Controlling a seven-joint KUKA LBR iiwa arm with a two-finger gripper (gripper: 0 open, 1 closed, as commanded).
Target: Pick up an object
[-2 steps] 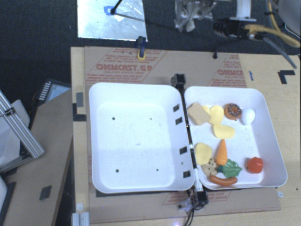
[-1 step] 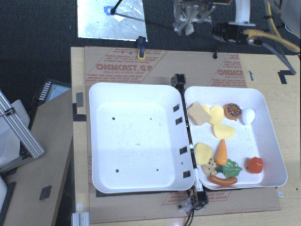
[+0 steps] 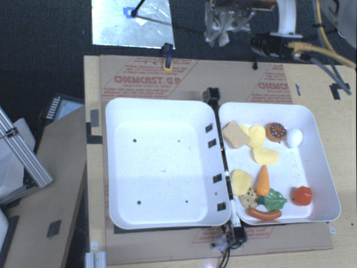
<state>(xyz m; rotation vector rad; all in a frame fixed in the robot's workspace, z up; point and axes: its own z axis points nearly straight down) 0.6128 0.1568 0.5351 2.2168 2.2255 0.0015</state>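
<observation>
The right bin [image 3: 318, 149] holds several toy foods. A tan bread slice [image 3: 235, 134], a donut [image 3: 275, 131] and a white egg [image 3: 294, 137] lie along its far side. Pale yellow chips [image 3: 265, 156] sit in the middle. Nearer the front are a carrot [image 3: 263, 178], a red tomato [image 3: 302, 195], a green leaf [image 3: 273, 200], a cookie [image 3: 249, 197] and a sausage [image 3: 264, 214]. My gripper [image 3: 223, 27] hangs high beyond the bins' far edge, well away from all of them, with nothing visibly in it.
The left bin [image 3: 162, 161] sits beside the right one, joined by a black divider strip [image 3: 220, 149]. A shiny foil sheet [image 3: 131, 15] lies at the back left. A clamp [image 3: 167, 57] grips the cardboard base. Cables [image 3: 312, 49] run at the back right.
</observation>
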